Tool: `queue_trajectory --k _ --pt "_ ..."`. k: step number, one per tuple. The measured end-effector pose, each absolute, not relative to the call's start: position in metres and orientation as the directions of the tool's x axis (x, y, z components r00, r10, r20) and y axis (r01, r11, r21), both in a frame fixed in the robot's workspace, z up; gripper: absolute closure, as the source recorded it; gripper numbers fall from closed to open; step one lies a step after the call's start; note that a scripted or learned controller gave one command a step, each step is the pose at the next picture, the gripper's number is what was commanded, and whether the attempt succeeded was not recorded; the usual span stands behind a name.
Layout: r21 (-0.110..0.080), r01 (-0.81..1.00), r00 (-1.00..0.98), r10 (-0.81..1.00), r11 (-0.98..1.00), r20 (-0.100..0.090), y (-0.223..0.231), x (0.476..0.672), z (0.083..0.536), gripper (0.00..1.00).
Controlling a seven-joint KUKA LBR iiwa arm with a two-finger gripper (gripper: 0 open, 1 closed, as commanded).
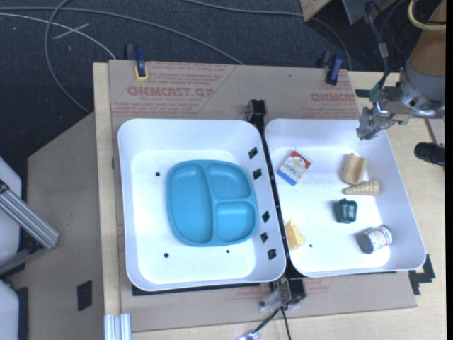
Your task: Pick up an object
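From above, two shallow white plastic bins sit side by side. The left bin [134,190] has smooth walls and round corners, and it holds a blue plastic plate with three sections [211,202]. The plate looks smooth and a bit shiny.

The right bin [403,211] holds small things. A small flat packet in white, red and blue [293,167] lies near its left side. A tan, short, round block [352,168] lies farther right, and a pale ridged cone [362,188] lies on its side just below the block. A dark green lumpy toy [345,210] sits below the cone. A small grey and white jar on its side [374,239] is near the bin's lower right. A small yellow wedge [294,235] sits by the bin's lower left wall.

The bins rest on a brown board with red letters [170,87], held by blue clamps [141,61] on a pale wooden table [64,190]. Dark carpet [56,62] with thin grey cables [85,13] lies beyond it.

The grey metal gripper [369,126] is over the top right corner of the right bin. I cannot tell how it is set. The tan block is the nearest thing, below the gripper and a little left, not touching it.
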State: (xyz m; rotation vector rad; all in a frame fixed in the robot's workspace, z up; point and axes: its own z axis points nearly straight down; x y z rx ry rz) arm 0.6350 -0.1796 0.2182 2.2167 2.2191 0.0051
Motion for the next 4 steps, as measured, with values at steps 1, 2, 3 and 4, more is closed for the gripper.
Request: queue_trajectory --k 1,2,3,4 --pt "-0.002 1.0 -0.004 1.0 0.004 0.002 -0.135 0.63 0.215 1.0" --pt "-0.002 1.0 -0.006 1.0 0.006 0.003 -0.083 0.616 0.227 1.0" --pt "-0.004 1.0 -0.005 1.0 0.005 0.003 -0.029 0.607 0.216 1.0" --pt "-0.004 1.0 -0.006 1.0 0.006 0.003 0.033 0.594 0.217 1.0"
